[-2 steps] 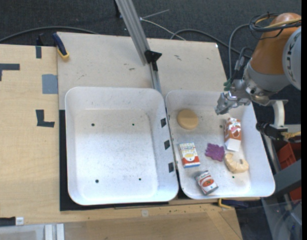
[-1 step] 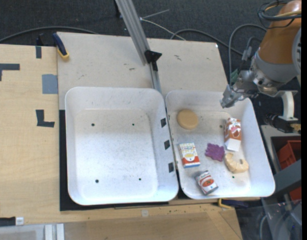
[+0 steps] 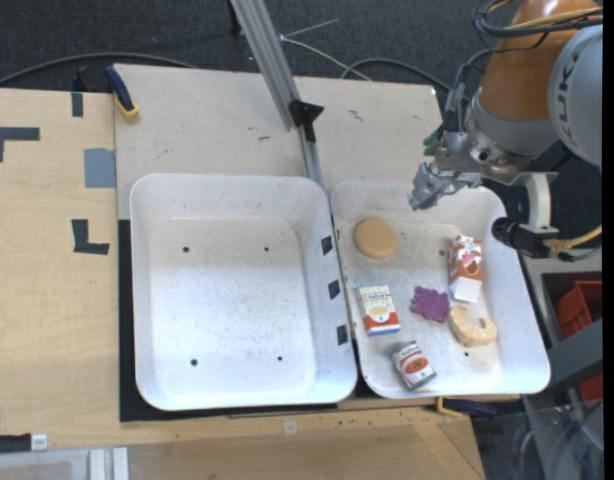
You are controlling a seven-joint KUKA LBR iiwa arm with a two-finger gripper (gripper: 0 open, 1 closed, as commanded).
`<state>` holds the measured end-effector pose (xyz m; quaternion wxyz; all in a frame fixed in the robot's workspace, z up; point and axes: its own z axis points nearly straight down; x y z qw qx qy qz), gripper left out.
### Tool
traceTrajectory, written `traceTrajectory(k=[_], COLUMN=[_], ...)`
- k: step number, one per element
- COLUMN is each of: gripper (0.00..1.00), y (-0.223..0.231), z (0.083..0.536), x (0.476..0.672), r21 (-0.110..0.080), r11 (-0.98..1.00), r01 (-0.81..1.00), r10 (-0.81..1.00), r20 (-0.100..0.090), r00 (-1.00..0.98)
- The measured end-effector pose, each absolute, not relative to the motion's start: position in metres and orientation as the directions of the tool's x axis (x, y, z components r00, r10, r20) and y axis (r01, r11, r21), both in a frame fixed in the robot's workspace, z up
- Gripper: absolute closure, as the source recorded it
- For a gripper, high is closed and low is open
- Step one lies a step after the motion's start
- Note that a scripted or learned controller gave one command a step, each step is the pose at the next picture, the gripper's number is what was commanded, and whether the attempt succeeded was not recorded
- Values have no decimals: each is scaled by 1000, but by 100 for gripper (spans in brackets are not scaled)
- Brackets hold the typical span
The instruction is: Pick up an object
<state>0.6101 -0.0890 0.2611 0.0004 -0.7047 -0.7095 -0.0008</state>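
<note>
- Over the right bin's far edge, the tool is seen; its state cannot be told.
- Nothing is seen gripped.
- Below it, a tan disc, cartons, a purple piece and a can are laid in that bin.

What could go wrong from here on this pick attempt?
1. The gripper hangs over the right bin's far rim, beside the round tan disc; a straight descent may clip the rim.
2. The purple piece, red-white carton and tan pastry lie close together, so a grab may nudge neighbours.
</note>
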Motion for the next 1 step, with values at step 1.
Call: traceTrajectory(k=[1], gripper=[100], y=[-33], z=[245], x=[623], r21=[-3], r11=[7], r01=[1000], r10=[1000], r20=[1], r00=[-7])
